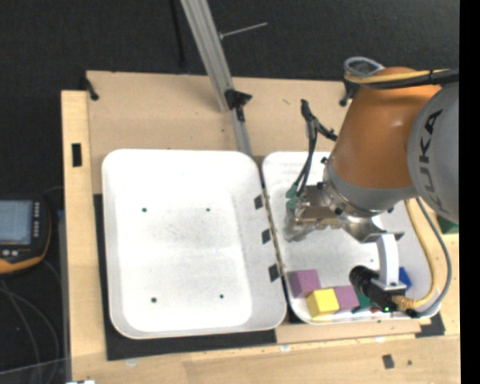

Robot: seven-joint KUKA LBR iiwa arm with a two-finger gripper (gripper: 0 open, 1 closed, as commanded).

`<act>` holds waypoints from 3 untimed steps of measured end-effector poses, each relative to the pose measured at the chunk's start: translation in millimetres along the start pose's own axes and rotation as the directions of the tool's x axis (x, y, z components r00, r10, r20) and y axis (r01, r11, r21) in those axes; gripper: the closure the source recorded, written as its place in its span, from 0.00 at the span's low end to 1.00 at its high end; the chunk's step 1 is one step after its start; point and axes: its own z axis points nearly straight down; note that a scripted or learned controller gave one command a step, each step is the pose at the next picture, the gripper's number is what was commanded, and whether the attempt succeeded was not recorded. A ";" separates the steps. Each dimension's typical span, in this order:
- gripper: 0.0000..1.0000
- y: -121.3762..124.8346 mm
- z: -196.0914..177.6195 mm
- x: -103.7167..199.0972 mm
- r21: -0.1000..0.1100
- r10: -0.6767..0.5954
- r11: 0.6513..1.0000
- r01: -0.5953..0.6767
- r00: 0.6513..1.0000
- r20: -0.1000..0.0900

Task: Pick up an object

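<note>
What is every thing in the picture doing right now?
Arm: reaching over the right bin.
Hand: low over the right bin, near its left wall.
Purple block: lying in the right bin.
Yellow block: lying in the right bin, touching the purple block.
Left bin: sitting flat beside the right bin.

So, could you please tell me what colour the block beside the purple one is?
Yellow block, clearest in the camera view, right bin.
</note>
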 end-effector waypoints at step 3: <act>1.00 52.3 -10.0 19.8 0.001 0.006 1.000 -0.006 1.000 0.005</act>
